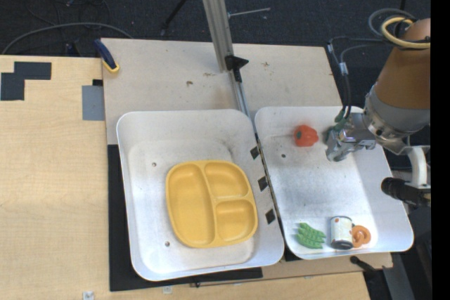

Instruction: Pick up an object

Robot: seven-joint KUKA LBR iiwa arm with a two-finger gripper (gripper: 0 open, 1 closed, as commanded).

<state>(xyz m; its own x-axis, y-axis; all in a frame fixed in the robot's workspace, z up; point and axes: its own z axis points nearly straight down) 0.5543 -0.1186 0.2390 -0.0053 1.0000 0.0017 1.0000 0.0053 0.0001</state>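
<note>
Arm poised over the right bin, beside a small red object.

The grey two-finger gripper [340, 145] is seen over the upper part of the shallow white right bin [380, 211], just right of a small round red object with a green top, like a toy tomato [305, 135]; nothing is seen between the fingers, and whether they are spread or closed cannot be told from this angle. Near the bin's front edge a green leafy toy piece [310, 235], a small white-and-grey can lying on its side [341, 231] and an orange ring-like piece [361, 236] are grouped closely together. In the shallow white left bin [140, 151] a yellow plastic tray with three compartments [211, 203] is lying flat.
</note>
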